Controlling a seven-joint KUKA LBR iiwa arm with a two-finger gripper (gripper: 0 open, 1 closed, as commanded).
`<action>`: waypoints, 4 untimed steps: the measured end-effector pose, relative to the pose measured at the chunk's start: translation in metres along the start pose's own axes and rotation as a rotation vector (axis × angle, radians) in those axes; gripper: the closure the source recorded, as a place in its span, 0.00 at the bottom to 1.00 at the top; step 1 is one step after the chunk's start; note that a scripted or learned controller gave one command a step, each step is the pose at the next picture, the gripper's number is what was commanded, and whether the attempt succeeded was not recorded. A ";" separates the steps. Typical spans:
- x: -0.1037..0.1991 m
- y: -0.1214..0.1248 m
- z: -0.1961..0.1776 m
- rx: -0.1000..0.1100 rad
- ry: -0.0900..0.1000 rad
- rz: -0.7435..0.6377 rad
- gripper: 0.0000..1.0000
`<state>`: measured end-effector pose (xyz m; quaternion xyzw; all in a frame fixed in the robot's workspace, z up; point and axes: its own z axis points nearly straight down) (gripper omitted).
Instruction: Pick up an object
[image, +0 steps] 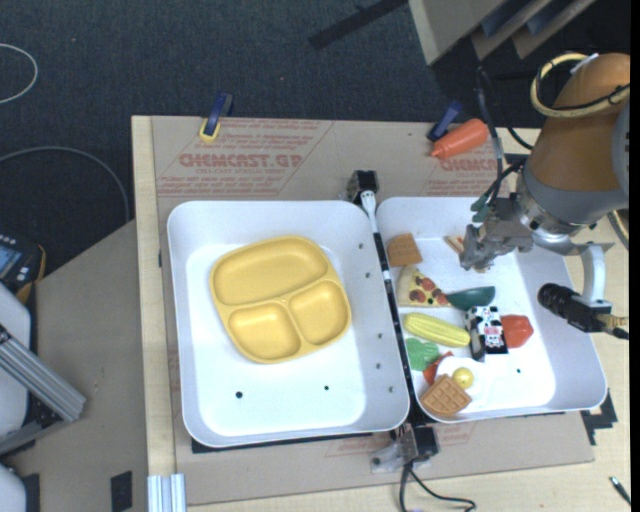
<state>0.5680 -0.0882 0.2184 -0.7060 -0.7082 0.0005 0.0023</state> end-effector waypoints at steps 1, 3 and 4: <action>0.032 -0.051 0.003 0.002 0.000 0.001 1.00; 0.045 -0.058 -0.006 -0.007 -0.003 0.002 1.00; 0.046 -0.064 0.003 -0.001 -0.002 0.004 1.00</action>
